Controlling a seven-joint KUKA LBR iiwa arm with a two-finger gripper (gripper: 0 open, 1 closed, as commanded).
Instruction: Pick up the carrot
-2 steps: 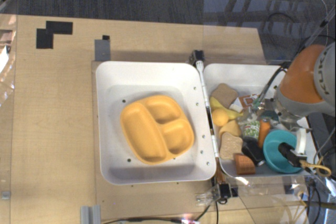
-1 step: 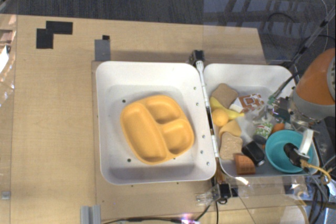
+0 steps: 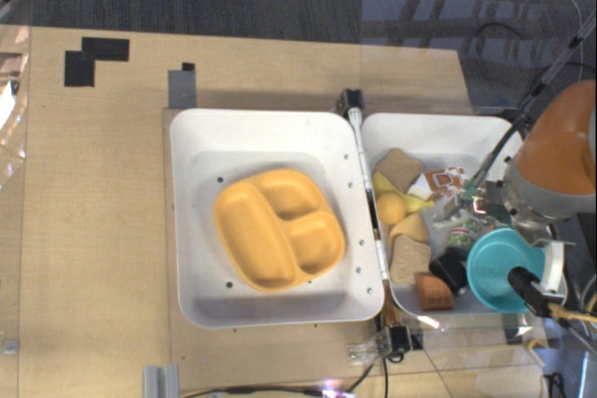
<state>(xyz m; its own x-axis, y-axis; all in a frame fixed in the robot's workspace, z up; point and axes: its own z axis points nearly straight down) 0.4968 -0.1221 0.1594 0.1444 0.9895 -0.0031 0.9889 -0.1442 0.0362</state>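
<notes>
No thing in the right bin [image 3: 438, 133] reads clearly as a carrot. The closest in colour is an orange-brown chunk [image 3: 434, 292] at the bin's near edge. My gripper [image 3: 472, 205] hangs over the middle right of that bin, above a printed packet [image 3: 446, 182], and the wrist hides its tips. The chunk lies to the gripper's near left, apart from it. A teal cup [image 3: 497, 267] sits just in front of the gripper, beside the wrist.
Toy bread slices [image 3: 398, 168] [image 3: 409, 256], yellow fruit [image 3: 392, 205] and a small black thing [image 3: 450, 270] crowd the right bin's left half. A yellow divided plate [image 3: 278, 228] lies in the left bin [image 3: 196, 200]. A metal bar [image 3: 366, 191] separates the bins.
</notes>
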